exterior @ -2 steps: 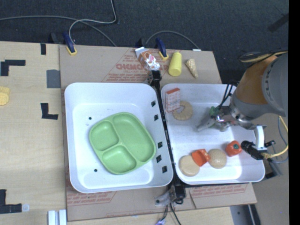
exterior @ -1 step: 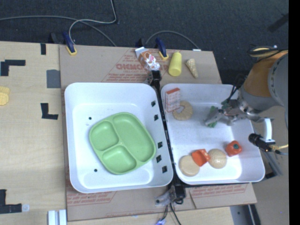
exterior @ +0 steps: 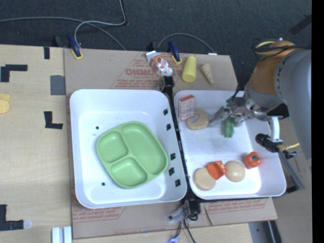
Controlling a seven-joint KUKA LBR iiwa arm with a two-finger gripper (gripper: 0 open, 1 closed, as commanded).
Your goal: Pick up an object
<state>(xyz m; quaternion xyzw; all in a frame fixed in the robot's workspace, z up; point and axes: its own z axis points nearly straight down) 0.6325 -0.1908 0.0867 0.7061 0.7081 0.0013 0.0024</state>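
The two-finger gripper (exterior: 226, 114) is positioned low over the upper part of the right-hand shallow white bin (exterior: 273, 189), with its metal fingers directed toward the bin's centre. The fingers appear partly spread, with nothing visible between them; the exact opening cannot be read at this size. The nearest candidate for pickup is the small green elongated plastic object (exterior: 229, 127), lying just below the fingertips and touching or almost touching them. A round tan bagel-shaped toy (exterior: 198, 120) lies just beyond the fingertips, toward the divider, with a small red-and-white carton (exterior: 186, 106) beside it. Well below the gripper, near the bin's front wall, lie a flat beige disc (exterior: 204, 178), an orange-red block (exterior: 215, 169), a pale round ball (exterior: 235, 170) and a small red tomato-shaped toy (exterior: 252, 159). For a sound grasp, centre the fingers across the green object's narrow width, descend until the tips straddle it, and close only then. Keep clear of the bagel-shaped toy so it is not pushed or pinched along with the target. Lift vertically to confirm retention.
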